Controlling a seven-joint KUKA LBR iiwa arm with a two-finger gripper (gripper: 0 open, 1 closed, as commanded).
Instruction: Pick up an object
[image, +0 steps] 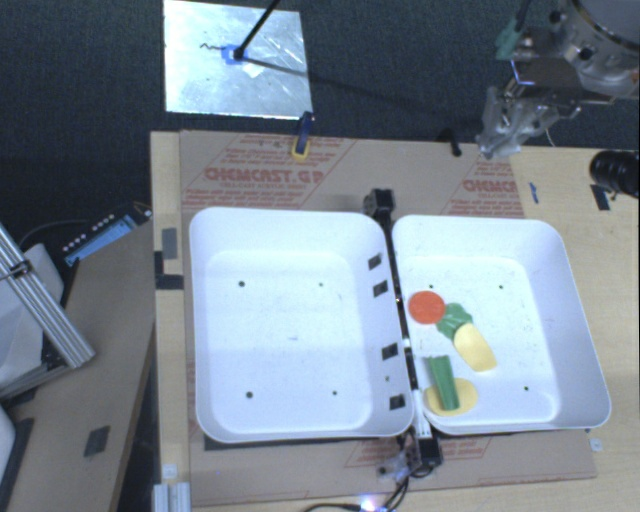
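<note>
The claw (497, 140) hangs beyond the right bin's (560, 260) far edge; how wide it stands I cannot tell. An orange disc (427, 307) lies inside that bin.

Grey metal gripper (497, 143); blue cable, green fitting near wrist.

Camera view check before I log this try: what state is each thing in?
hand: raised beyond the bins, nothing visibly held
orange disc: flat in right bin
green piece: touching the disc
yellow oval: lying flat
green block: resting on a yellow disc
</note>
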